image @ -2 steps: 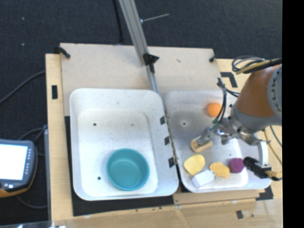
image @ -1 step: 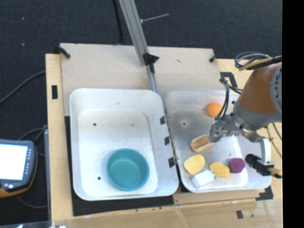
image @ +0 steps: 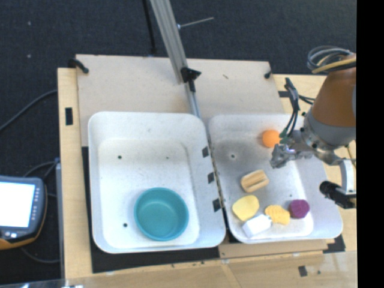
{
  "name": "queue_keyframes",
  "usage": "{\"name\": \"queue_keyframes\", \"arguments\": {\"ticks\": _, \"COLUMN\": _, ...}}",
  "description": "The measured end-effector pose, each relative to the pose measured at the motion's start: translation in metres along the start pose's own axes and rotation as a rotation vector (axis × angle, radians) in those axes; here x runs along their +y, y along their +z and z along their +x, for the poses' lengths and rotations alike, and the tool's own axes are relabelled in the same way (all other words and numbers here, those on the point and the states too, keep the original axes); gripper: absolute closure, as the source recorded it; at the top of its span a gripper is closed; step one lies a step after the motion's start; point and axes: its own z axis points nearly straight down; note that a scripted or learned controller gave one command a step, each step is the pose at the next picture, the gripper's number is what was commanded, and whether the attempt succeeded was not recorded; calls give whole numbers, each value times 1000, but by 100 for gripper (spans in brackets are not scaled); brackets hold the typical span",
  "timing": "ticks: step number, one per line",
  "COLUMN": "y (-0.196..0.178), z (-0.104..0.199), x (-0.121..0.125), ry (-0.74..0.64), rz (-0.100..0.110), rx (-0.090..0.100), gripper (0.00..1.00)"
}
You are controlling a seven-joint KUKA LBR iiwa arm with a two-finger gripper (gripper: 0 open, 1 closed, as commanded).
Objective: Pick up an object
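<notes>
Camera view, arm: the grey arm with its orange band reaches in from the right over the right bin (image: 312, 173).
Gripper: the gripper (image: 281, 156) hangs in the upper part of that bin, just beside the orange ball (image: 270, 138); whether the claw is released or clenched I cannot tell, and nothing shows gripped in it.
Candidates: the ball sits nearest; a tan bread-like piece (image: 254, 180) lies below it, and a yellow piece (image: 245, 207), a white block (image: 257, 225), a smaller yellow piece (image: 277, 214) and a purple ball (image: 299, 208) cluster along the near rim.
Left bin (image: 108, 131): holds a teal bowl (image: 161, 213).
Doing the step well: the ball stands apart from the others (an easier target, I judge); centre over it and descend straight, since a round thing may roll off a glancing touch.
Hard to make out: the fingertips blur into dark metal and cables; the arm's upper part is cut off at the right.
</notes>
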Motion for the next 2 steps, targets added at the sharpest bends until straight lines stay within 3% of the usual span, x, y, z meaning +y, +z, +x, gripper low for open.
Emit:
{"name": "queue_keyframes", "arguments": {"ticks": 1, "y": -29, "z": -1, "x": 2, "ry": -1, "rz": 0, "rx": 0, "gripper": 100}}
{"name": "queue_keyframes", "arguments": {"ticks": 2, "y": -33, "z": 55, "x": 14, "ry": -5, "rz": 3, "rx": 3, "gripper": 100}}
